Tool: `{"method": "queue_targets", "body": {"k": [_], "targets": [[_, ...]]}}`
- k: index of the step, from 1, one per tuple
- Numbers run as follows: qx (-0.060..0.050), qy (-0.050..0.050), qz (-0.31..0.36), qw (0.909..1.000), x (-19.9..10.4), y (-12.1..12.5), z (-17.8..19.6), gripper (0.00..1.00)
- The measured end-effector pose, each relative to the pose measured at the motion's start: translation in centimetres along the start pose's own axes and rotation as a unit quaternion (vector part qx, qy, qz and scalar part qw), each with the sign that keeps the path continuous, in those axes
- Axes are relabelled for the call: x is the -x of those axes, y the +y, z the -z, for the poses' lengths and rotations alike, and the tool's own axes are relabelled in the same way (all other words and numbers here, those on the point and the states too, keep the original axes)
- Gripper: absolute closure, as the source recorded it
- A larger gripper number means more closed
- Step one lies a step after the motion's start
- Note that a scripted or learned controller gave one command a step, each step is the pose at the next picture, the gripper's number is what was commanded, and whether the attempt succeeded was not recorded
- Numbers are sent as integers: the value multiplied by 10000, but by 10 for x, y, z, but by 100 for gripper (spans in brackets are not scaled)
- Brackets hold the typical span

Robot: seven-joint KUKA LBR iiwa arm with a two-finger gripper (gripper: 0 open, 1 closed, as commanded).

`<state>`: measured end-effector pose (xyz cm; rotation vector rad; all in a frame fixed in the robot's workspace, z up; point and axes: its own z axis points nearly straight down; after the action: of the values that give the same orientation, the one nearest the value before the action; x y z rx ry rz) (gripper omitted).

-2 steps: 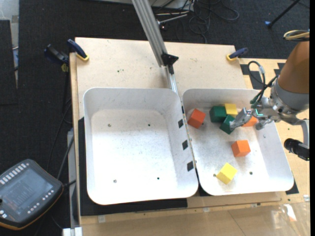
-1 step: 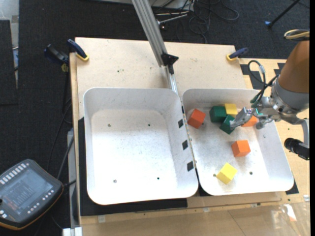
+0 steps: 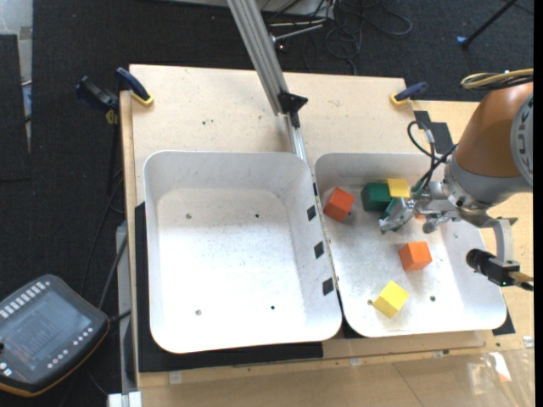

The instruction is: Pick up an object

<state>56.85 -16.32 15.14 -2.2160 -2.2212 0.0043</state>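
We are looking down on a tabletop (image 3: 221, 108) carrying two shallow white bins side by side. The left bin (image 3: 170, 185) is sitting next to the right bin (image 3: 484, 312), their inner rims touching along the middle.

In the right bin, an orange cube (image 3: 338, 203) is lying near the inner wall, toward the far end. A green cube (image 3: 377, 197) is resting just to its right, and a yellow cube (image 3: 398, 187) is sitting against the green one on its far right side. A second orange cube (image 3: 415, 255) is lying near the middle of the bin, and a second yellow cube (image 3: 390, 298) is sitting nearer the front edge, well apart from the others.

The arm (image 3: 496, 142) is reaching in from the right, and its hand (image 3: 395, 216) is hanging low just beside the green cube and the yellow cube behind it. We cannot tell how far the hand is open, nor whether it is gripping anything.

A grey pendant (image 3: 42, 333) is lying off the tabletop at lower left.
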Motion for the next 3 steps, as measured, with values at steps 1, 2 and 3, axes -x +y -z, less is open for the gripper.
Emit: {"method": "queue_targets", "body": {"k": [1, 2, 3], "targets": [[-2, 0, -12, 10000, -1, -1, -54, 0], [31, -7, -14, 10000, 0, 1, -40, 100], [50, -11, -2, 10000, -6, -6, 11, 100]]}}
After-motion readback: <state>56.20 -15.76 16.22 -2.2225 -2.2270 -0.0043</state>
